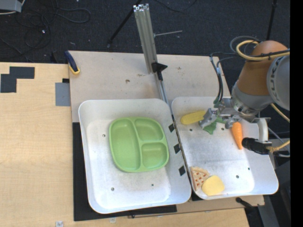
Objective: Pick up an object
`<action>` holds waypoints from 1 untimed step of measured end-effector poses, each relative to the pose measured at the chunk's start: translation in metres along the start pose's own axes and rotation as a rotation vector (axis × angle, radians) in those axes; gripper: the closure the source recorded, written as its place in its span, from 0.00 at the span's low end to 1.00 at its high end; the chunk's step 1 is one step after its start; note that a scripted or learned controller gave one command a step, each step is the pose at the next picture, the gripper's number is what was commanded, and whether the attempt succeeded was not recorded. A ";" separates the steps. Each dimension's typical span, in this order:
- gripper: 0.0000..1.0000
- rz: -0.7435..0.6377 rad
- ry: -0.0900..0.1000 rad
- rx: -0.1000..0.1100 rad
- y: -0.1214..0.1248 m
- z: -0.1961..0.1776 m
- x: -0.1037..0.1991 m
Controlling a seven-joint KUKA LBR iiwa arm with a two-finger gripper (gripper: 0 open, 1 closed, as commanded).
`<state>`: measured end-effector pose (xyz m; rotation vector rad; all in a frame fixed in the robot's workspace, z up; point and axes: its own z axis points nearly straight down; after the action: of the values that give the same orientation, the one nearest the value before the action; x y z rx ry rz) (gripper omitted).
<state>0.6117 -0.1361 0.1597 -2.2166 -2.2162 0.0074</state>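
My gripper [209, 121] is low over the far part of the right bin [227, 162], with the arm reaching in from the right. A small green object [210, 128] lies right under the gripper and is partly hidden by it. Just to the gripper's left lies a yellow elongated piece [191, 117]. An orange carrot [237, 134] lies on its right. At the bin's near left corner sit a waffle-patterned piece [198, 176] and a round yellow object [213, 185].
The left bin [94, 183] holds a green divided plate [139, 144]. An upright metal post [146, 37] stands behind the bins. A low divider [174, 136] with black clips runs between the two bins.
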 end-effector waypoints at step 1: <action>0.00 0.000 0.000 0.000 0.001 0.065 0.000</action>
<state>0.6117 -0.1356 0.0950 -2.2173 -2.2163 0.0075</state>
